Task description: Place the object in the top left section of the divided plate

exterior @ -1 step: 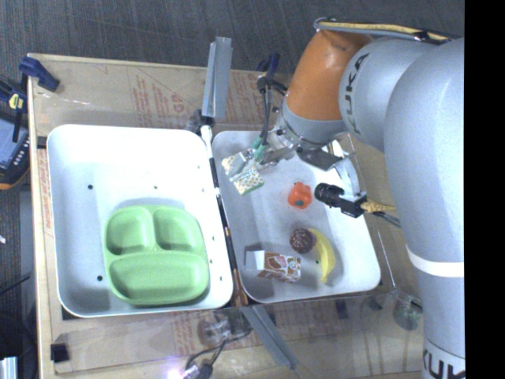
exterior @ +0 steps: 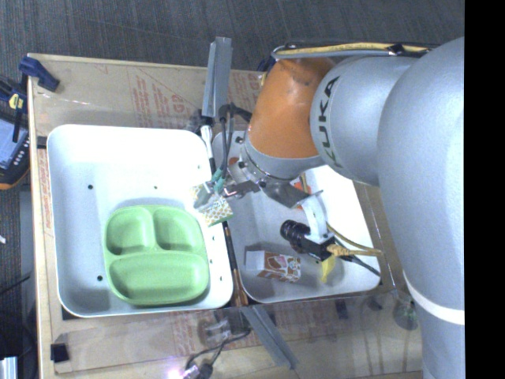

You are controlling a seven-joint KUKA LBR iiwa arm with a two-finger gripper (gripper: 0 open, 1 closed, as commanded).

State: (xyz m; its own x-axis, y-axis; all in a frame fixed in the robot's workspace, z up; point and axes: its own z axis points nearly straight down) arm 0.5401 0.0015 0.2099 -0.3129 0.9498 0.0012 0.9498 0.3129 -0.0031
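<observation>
Two white bins are sharing the surface; I'm watching the gripper (exterior: pixel 215 189) carrying a small patterned packet (exterior: pixel 215 207) between its fingers, nearing the green plate (exterior: pixel 156 255); I'd advise releasing low over its top left section.

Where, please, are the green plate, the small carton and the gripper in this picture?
Plate (exterior: pixel 156 257): camera view, on its large lower section.
Carton (exterior: pixel 273 264): camera view, on its top face, in the right bin.
Gripper (exterior: pixel 215 193): camera view, at its tip, over the bins' shared edge.

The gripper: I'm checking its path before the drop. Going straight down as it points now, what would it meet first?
Probably the left bin, at its right rim, not the green divided plate. The gripper holds a small patterned object; height is unclear.
</observation>
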